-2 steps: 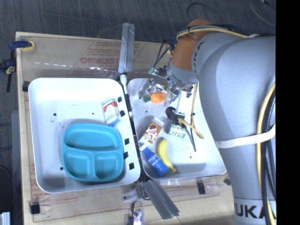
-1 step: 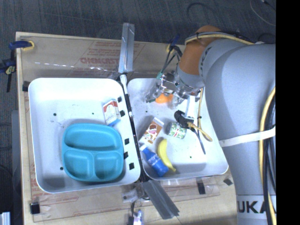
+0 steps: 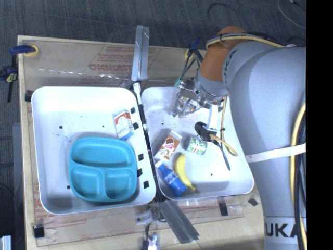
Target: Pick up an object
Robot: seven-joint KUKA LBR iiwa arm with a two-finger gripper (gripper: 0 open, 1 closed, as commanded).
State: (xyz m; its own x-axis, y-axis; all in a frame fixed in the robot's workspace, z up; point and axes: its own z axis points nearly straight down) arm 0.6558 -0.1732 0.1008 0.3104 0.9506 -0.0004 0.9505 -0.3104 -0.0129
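Note:
My gripper [image 3: 183, 106] hangs over the back part of the right bin [image 3: 237, 177], with the grey arm and its orange band reaching in from the right. Nothing shows held under it. In front of it lie a small green and white can [image 3: 196, 146], a small printed carton [image 3: 168, 146], a yellow banana [image 3: 181, 172] and a blue bottle-like object [image 3: 170, 179]. The banana and the blue object lie side by side near the front wall.
The left bin [image 3: 47, 108] holds a blue divided tray [image 3: 104, 168] at its front and a small red and white carton [image 3: 123, 124] by its right wall. A metal divider bar [image 3: 139, 56] runs between the bins at the back.

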